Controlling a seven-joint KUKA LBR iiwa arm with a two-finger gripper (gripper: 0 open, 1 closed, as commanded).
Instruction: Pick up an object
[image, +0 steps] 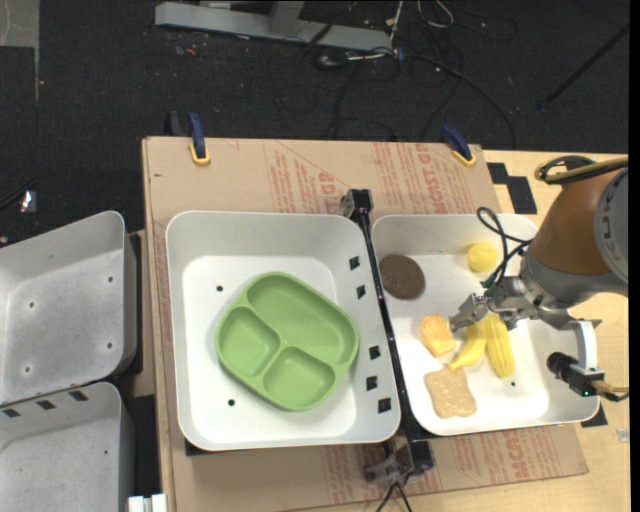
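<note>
The right white bin (532, 402) holds several toy foods: a brown round patty (402, 276), a yellow lemon (482, 258), an orange-yellow chunk (436, 335), a banana (468, 352), a corn cob (500, 354) and a tan slice of toast (450, 392). My gripper (478, 312) reaches in from the right and sits low over the upper ends of the banana and corn cob, just right of the orange-yellow chunk. The arm's wrist hides part of the bin's right side. I see nothing lifted off the bin floor.
The left white bin (200, 250) holds a green divided plate (288, 341). A black ridge with clips (378, 300) separates the two bins. Grey trays (60, 300) lie off the bench at far left. Cardboard (300, 170) borders the bins.
</note>
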